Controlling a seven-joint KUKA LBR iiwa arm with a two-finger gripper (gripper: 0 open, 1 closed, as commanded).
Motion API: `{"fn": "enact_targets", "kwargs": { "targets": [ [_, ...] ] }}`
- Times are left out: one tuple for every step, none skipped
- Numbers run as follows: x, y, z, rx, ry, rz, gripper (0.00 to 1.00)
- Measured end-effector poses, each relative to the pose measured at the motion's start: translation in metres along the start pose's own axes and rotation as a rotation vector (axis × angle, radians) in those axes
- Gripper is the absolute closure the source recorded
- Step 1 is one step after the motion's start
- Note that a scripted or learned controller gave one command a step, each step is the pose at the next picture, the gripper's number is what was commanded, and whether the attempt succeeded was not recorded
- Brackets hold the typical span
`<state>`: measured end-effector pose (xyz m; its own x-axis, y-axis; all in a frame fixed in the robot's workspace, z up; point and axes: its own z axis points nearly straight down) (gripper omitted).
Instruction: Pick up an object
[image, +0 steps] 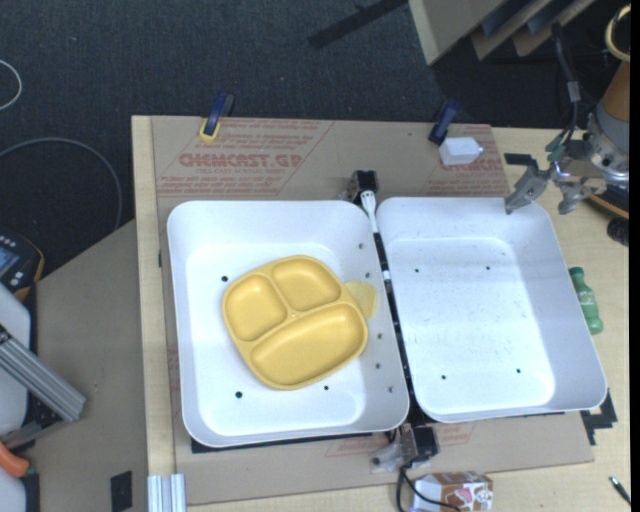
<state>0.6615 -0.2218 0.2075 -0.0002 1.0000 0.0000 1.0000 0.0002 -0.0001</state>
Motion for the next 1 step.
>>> {"fn": "enact_targets", "kwargs": {
  "targets": [
    [0.0264, -0.0496, -0.0871, -0.009, -0.002, -0.002, 0.0]
  ]
}}
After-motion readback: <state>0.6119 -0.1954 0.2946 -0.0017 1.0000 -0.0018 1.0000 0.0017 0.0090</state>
